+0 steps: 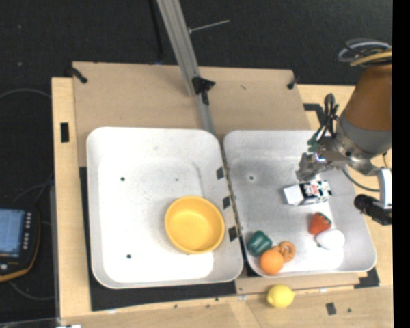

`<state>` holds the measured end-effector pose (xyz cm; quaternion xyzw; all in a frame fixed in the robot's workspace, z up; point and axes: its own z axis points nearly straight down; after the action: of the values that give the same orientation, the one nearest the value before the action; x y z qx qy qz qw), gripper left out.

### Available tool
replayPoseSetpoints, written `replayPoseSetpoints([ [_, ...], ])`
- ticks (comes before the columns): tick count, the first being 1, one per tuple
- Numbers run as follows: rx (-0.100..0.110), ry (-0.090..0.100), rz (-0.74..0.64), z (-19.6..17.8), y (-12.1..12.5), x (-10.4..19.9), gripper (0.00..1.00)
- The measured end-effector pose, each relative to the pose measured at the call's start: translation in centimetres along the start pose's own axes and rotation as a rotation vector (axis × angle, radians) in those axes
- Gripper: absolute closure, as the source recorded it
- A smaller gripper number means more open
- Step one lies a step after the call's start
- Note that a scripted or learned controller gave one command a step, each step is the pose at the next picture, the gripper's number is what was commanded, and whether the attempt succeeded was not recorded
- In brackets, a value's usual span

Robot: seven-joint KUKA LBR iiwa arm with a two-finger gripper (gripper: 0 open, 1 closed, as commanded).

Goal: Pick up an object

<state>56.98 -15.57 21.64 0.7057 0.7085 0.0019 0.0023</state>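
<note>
Pincer (313, 162) hung low over the right bin (260, 156), toward its far right side; whether it was wide or narrow could not be told. Just beside it, on the near side, a small white carton (306, 193) with dark print lay on the bin floor. Along the near edge sat a red-and-white object (324, 231), an orange (271, 261) and a green piece (258, 241). A yellow bowl (194, 224) stood in the left bin (123, 162). A lemon (279, 296) lay on the desk (123, 94), by its near edge.

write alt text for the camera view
A grey arm's gripper hangs over the right bin, just above a small white box. An orange lies near that bin's front edge; a yellow bowl sits in the left bin.
</note>
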Motion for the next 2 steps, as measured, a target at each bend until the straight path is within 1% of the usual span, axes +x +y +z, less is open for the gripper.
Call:
replayPoseSetpoints([
  [1,0.003,0.003,-0.004,-0.9,0.2,5.0,1.00],
  [2,0.004,0.003,-0.004,-2.1,-0.9,10.7,1.00],
])
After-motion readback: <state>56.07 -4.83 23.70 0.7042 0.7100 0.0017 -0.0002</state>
